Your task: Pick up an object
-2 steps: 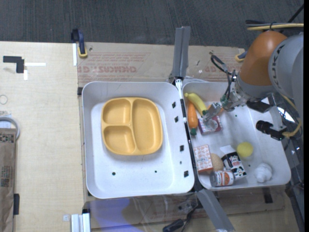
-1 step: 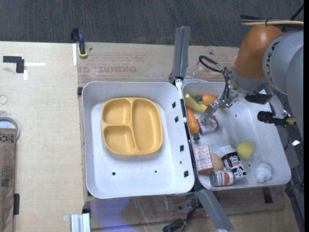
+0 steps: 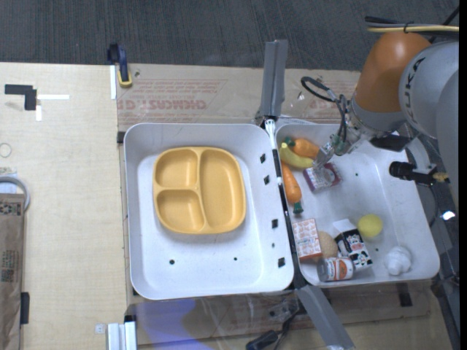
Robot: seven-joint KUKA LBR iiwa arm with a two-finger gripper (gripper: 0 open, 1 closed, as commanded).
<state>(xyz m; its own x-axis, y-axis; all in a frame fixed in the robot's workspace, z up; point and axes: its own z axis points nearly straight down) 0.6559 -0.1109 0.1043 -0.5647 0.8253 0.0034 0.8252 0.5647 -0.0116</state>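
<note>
Two white bins sit side by side on the bench. The left bin [image 3: 146, 268] carries a yellow divided plate [image 3: 199, 189] near its middle. The right bin [image 3: 408, 217] holds the small things: a banana [image 3: 292, 156] and an orange piece [image 3: 306, 149] in its far left corner, a carrot [image 3: 291, 185] along its left wall, a boxed snack [image 3: 306, 239] further toward the near edge on the same wall, a small can [image 3: 336, 269] at the near edge, a black-and-white carton [image 3: 353, 243] just beside it, a yellow ball [image 3: 371, 225] close to the carton, and a white lump [image 3: 398, 261] in the near right corner.

The gripper [image 3: 326, 152] reaches in over the far left part of the right bin, next to the orange piece. A dark red packet [image 3: 324, 177] lies flat just below it, toward the near edge. I cannot tell whether the fingers are spread or closed, and nothing is seen between them.
</note>
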